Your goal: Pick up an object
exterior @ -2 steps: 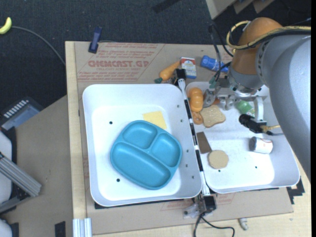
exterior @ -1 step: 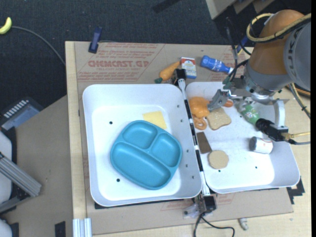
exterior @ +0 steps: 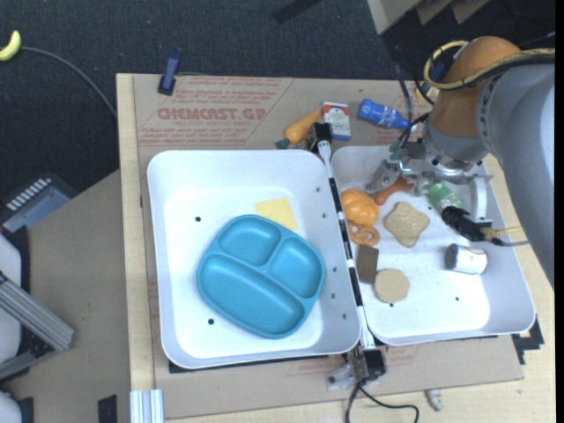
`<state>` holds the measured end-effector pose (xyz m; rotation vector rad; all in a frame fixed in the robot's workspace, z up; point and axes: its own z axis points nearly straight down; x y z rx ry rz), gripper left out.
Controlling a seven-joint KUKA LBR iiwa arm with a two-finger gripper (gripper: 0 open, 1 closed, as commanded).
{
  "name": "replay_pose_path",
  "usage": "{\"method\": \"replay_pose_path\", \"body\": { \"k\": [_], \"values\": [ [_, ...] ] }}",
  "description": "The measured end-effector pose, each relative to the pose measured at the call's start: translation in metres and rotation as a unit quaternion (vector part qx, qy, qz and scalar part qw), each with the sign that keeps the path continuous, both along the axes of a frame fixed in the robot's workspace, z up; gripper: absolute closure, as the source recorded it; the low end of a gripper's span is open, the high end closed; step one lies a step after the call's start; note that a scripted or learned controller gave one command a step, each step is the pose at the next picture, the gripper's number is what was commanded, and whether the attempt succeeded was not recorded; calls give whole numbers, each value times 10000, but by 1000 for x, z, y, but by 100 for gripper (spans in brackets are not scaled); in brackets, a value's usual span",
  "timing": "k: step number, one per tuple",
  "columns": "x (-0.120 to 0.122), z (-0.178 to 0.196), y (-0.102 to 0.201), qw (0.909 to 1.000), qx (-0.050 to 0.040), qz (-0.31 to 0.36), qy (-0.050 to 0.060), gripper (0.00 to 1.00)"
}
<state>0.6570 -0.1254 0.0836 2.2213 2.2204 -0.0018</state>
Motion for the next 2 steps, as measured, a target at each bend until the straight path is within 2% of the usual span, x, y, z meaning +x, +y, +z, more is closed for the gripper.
{"method": "replay_pose_path", "body": {
  "k": [1, 2],
  "values": [
    [10, 1, -5, 10000, -2, 9, -15, 0],
    [11, 12, -5, 10000, -11, 12, -32, 100]
  ]
}}
